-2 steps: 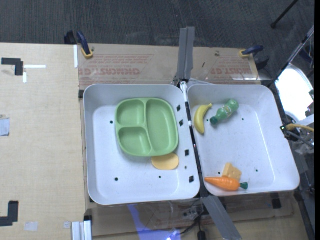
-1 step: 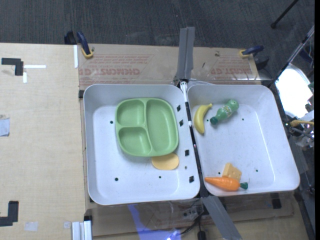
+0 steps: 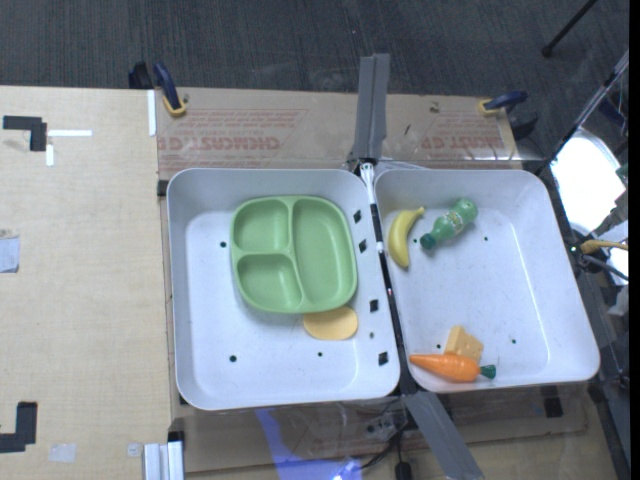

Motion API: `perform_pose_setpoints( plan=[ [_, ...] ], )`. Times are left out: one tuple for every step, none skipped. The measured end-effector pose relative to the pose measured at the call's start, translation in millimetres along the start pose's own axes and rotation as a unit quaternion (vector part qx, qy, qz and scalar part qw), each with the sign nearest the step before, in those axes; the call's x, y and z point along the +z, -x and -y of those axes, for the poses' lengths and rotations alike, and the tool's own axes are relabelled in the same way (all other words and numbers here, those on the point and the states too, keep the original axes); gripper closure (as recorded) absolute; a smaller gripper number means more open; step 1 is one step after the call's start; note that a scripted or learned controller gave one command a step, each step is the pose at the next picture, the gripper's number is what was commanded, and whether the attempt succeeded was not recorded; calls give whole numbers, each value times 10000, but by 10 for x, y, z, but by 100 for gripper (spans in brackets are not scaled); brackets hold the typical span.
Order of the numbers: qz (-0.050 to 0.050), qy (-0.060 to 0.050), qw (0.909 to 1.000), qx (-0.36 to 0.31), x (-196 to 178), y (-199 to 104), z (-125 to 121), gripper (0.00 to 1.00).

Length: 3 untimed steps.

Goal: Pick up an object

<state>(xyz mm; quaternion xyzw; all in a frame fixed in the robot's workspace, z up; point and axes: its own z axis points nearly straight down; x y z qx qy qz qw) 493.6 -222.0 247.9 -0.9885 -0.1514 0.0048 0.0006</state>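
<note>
One banana (image 3: 401,236), one green bottle (image 3: 448,223), one carrot (image 3: 446,367), perhaps one cracker (image 3: 464,344), right bin (image 3: 540,298); tool's state untellable.

We see a pale green divided plate (image 3: 294,255), yellow banana (image 3: 401,236), green bottle (image 3: 448,224), orange carrot (image 3: 446,367), white bins (image 3: 200,298).

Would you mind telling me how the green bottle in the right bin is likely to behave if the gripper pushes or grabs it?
The green bottle lies on its side on the smooth floor of the right bin, so a nudge across its length would probably roll it. It looks like a small plastic toy, likely light and stiff. Its rounded, glossy body may slip between fingers. The banana close beside it could block a roll that way.
</note>
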Motion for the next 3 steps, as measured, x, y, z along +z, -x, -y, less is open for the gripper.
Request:
perform_pose_setpoints(
  plan=[
    [3, -7, 9967, -806, 507, -677, 682, 0],
    [-2, -2, 9887, -1502, 1361, -1313, 950, 0],
    [-8, 3, 9995, 305, 1589, -1607, 712, 0]
  ],
)
